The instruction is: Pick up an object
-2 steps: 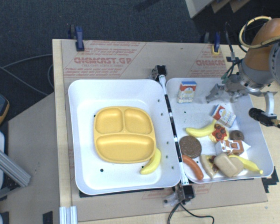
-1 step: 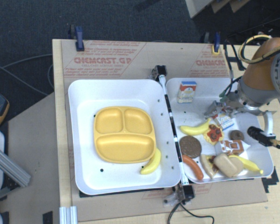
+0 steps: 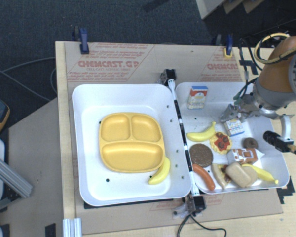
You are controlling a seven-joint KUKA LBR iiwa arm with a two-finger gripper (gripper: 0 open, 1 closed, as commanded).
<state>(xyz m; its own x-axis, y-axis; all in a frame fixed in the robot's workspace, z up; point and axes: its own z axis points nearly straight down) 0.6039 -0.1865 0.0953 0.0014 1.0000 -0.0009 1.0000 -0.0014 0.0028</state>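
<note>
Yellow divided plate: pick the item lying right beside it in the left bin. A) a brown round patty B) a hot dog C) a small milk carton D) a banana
D: a banana lies against the lower right edge of the yellow divided plate in the left bin; the hot dog, milk carton and patty all sit in the right bin.

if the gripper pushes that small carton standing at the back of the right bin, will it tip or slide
The small carton stands upright and looks taller than its base, so a high push would probably tip it. It looks like light toy food, so a low nudge likely slides it on the smooth right bin.
</note>
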